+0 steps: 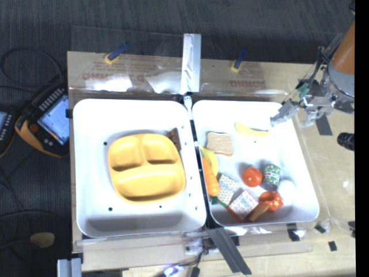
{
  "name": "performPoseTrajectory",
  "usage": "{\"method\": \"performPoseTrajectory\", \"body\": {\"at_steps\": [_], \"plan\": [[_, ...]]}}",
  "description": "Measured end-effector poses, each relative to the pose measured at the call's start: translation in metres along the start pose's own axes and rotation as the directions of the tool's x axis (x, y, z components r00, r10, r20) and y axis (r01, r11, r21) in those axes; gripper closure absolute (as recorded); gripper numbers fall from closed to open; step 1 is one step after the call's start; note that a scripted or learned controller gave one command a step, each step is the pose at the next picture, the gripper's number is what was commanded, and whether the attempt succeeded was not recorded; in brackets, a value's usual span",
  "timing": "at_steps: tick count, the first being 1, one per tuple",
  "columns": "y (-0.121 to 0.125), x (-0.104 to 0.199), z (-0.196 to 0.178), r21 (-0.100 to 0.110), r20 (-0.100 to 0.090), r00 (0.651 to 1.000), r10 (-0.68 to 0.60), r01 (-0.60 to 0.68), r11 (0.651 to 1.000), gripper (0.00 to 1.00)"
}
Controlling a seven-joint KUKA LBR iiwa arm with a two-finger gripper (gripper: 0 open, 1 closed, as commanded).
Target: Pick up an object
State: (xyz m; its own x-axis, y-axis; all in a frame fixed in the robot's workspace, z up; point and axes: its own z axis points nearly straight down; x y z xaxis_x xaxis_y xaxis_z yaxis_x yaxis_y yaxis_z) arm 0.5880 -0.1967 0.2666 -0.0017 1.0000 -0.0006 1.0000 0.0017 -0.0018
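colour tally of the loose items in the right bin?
Yellow: 2, banana slice, banana
Orange: 1, carrot
Red: 2, tomato, pepper
Tan: 1, bread slice
White: 1, egg
Multicolour: 3, can, two cartons
Total: 10

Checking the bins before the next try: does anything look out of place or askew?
Mostly tidy. One oddity: a small dark brown item is wedged between the yellow divided tray and the left bin's right wall. The toy foods are piled in the right bin's lower half.
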Motion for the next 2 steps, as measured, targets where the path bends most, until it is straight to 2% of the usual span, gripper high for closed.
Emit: {"method": "performPoseTrajectory", "body": {"at_steps": [1, 2], "plan": [[0.051, 0.051, 0.124, 0.002, 0.0, 0.984, 0.181, -0.181, 0.984, 0.0], [0.066, 0.037, 0.161, -0.021, 0.0, 0.963, 0.269, -0.269, 0.963, 0.0]]}}
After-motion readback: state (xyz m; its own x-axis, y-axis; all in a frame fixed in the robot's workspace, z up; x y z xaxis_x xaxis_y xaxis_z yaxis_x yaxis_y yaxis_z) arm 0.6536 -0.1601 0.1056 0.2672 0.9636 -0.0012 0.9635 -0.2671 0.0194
